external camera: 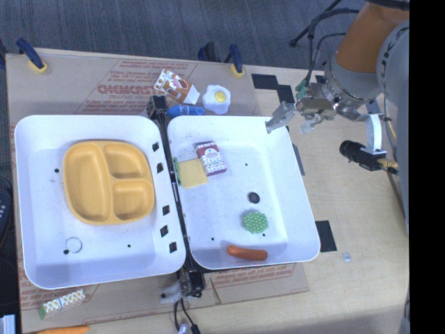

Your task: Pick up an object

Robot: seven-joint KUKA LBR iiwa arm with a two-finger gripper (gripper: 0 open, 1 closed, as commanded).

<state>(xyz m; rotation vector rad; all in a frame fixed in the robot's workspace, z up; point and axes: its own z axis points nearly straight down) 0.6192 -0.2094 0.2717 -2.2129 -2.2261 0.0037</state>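
orange item (62, 330): cut off at bottom edge | arm (375, 33): cropped top right

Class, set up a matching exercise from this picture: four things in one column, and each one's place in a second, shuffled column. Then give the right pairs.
Things:
1. yellow divided tray
2. orange sausage
3. fried egg toy
4. green ball

Places:
A. on the cardboard behind the bins
B. in the left bin
C. at the right bin's front edge
D. in the right bin, just behind the sausage

Pairs: 1-B, 2-C, 3-A, 4-D
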